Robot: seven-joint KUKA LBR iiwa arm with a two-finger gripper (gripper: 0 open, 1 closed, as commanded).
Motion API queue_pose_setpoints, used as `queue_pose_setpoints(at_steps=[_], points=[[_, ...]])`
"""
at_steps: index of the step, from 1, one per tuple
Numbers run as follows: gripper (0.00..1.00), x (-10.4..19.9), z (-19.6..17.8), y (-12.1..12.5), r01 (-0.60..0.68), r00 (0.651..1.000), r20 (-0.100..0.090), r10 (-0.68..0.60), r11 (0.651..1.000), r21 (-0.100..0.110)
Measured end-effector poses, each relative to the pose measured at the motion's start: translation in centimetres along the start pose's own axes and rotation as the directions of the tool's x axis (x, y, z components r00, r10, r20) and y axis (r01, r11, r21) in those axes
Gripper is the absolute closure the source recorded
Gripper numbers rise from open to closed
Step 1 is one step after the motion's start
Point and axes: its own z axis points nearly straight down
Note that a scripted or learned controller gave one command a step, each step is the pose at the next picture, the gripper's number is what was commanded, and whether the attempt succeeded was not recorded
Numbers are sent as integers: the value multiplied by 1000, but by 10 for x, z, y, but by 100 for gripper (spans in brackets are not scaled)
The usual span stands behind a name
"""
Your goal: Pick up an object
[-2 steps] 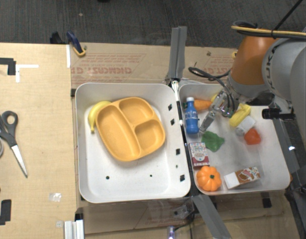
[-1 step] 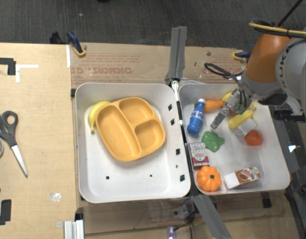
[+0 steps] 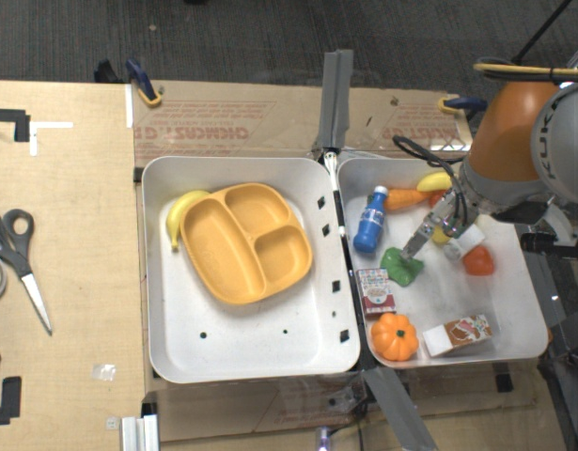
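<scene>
From my remote seat, nearest the camera edge in the right bin [image 3: 528, 299] I see a small orange pumpkin [image 3: 395, 336] at the front left corner, and beside it toward the right a little carton [image 3: 459, 334] lying on its side. Just behind the pumpkin sits a small red and white box [image 3: 375, 291], up against the divider.

A bit further back is the green piece [image 3: 400, 268], some flat leafy-looking toy. The claw [image 3: 420, 241] is tilted down toward it from the right, and its tip sits right at the upper edge of that green piece, touching or nearly so. I honestly can't tell how wide the claw is open from this angle, and I don't see anything clamped in it.

To the right of the claw lie a red tomato-ish thing [image 3: 478, 262] and something yellow and white tucked under the wrist. Left of the claw, the blue bottle [image 3: 369, 221] with an orange cap lies tilted near the divider. At the far side there's a carrot [image 3: 408, 197] and a yellow banana-like piece [image 3: 435, 182].

The left bin [image 3: 176, 346] has a big yellow divided plate [image 3: 245, 241] with a banana [image 3: 180, 214] tucked against its left rim.

Off on the bench to the left lie scissors [image 3: 22, 261].
</scene>
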Motion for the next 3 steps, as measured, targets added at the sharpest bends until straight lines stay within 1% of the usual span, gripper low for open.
queue_pose_setpoints(at_steps=[1, 2, 3], points=[[0, 3, 2, 56, 22, 1000, -18, -21, 1000, 18], [0, 55, 1, 8, -139, 990, -2, 139, 990, 1], [0, 82, 1, -10, -311, 950, -2, 311, 950, 0]])
